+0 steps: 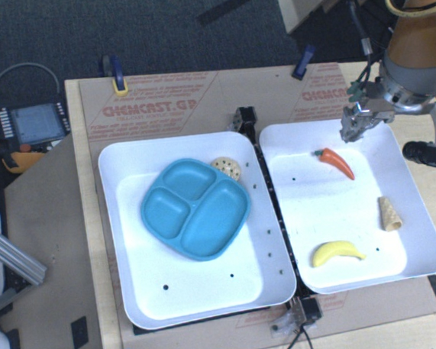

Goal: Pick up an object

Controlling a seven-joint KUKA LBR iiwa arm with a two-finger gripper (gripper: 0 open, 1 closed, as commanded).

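A: Where is the tool right now?

B: At the upper right of the right bin, over its far rim. The grey arm with the orange band reaches in from the right, and the tool hangs at its end, pointing down and to the left.

A: Are its fingers apart or together?

B: I cannot tell. They are small and dark against the bin's edge, and nothing shows between them.

A: What lies in that bin?

B: Three things. A carrot (orange-red with a green tip) lies on a slant just below and to the left of the tool, near it but not touching. A tan cork-like roll lies by the right wall, about halfway down. A yellow banana lies near the front, curved, with its ends pointing down.

A: And the left bin?

B: It holds a blue divided plate with three compartments, set at a tilt across the middle. A round cookie peeks out from behind the plate's upper right edge, touching it or just beside it.

A: What carries the bins?

B: A bench covered with a brown sheet with red lettering. A blue and yellow clamp grips its far edge on the left.
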